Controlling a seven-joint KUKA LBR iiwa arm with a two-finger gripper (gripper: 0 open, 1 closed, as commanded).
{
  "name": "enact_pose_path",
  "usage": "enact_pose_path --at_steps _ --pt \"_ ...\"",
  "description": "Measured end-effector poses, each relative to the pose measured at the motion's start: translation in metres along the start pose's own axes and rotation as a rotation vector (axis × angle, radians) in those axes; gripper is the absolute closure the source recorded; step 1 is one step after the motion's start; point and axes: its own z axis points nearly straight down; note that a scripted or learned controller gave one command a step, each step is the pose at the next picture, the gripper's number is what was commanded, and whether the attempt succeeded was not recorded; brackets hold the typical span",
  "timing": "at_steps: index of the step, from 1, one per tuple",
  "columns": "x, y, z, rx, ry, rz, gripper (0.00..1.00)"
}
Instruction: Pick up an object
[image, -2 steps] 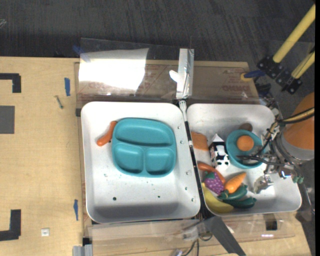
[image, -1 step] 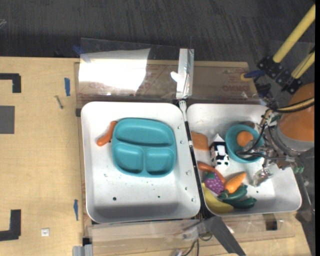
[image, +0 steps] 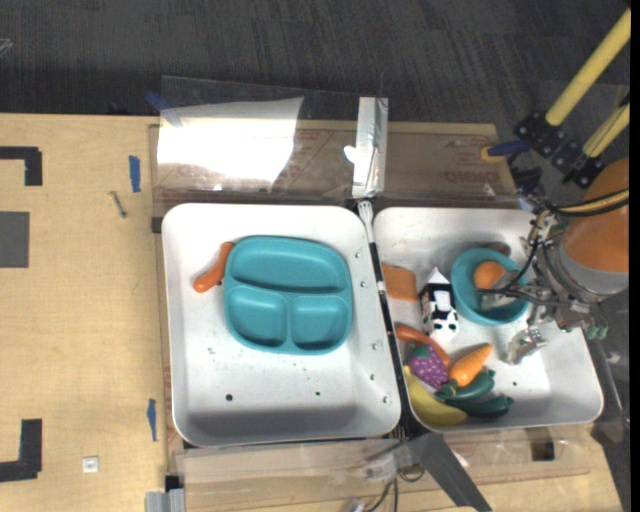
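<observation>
The right bin (image: 560, 395) holds a teal bowl (image: 478, 300) with an orange ball (image: 489, 273) inside it. Beside the bowl stand a black-and-white cow toy (image: 439, 309) and an orange block (image: 400, 283). At the bin's front lie purple grapes (image: 430, 369), a carrot (image: 470, 364), a yellow banana (image: 436, 407) and a dark green vegetable (image: 486, 401). My gripper (image: 523, 343) hangs low in the right bin, just right of the bowl and apart from the pile, and nothing is visibly held in it.
The left bin (image: 190, 380) carries a teal divided plate (image: 288, 292) with an orange sausage-shaped piece (image: 212, 268) at its left edge. A thin orange stick (image: 416, 337) lies near the divider between the bins. The arm's cables (image: 535, 262) cross the bowl's right rim.
</observation>
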Motion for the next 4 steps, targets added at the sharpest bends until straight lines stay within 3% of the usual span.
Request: enact_pose_path --at_steps 1,3,4 --pt "-0.026 0.002 0.000 0.001 0.000 0.007 0.00" --pt "-0.038 0.013 0.000 0.001 0.000 0.400 0.00" --pt "-0.034 0.044 0.000 0.001 -0.001 0.509 0.00"
